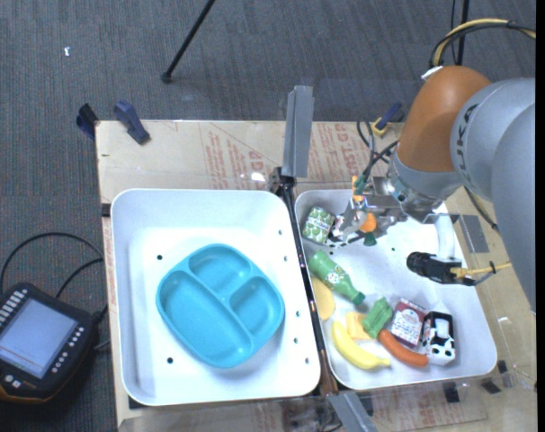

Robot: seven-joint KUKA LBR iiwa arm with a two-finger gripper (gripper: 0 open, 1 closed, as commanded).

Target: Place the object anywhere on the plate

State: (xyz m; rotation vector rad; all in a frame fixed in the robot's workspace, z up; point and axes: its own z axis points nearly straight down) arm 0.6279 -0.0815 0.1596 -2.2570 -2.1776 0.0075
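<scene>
Gripper: the gripper [361, 216] is seen low over the right bin [475, 318], beside the green packet [318, 224]; whether it is open or closed cannot be told.
Object: not singled out; toys lie in the right bin, right of the plate [220, 305].
Handling: bottle [336, 277] and banana [358, 347] are judged light, stiff, slippery; best taken across the middle.
Edges: the bin walls between must be cleared.
Room: the plate is bare.
</scene>
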